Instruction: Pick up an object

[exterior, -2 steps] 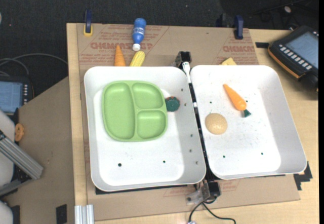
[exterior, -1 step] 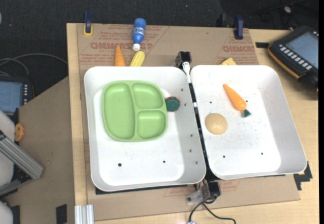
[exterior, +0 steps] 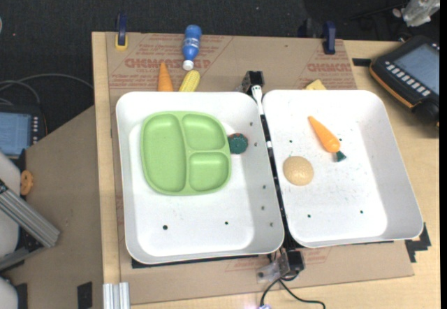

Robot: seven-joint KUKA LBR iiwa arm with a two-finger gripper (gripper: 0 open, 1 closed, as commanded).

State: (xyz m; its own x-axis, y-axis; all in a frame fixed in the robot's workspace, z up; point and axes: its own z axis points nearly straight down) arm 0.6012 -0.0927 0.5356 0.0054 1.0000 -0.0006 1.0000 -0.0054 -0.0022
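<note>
Found nothing lifted as yet, with carrot and round tan object lying apart in right bin and green divided plate in left bin; could not tell state of hand; judged whole pick outstanding.

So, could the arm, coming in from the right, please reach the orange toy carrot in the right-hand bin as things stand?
Probably yes: the orange toy carrot lies alone in the shallow white right-hand bin, apart from the tan round piece.
</note>
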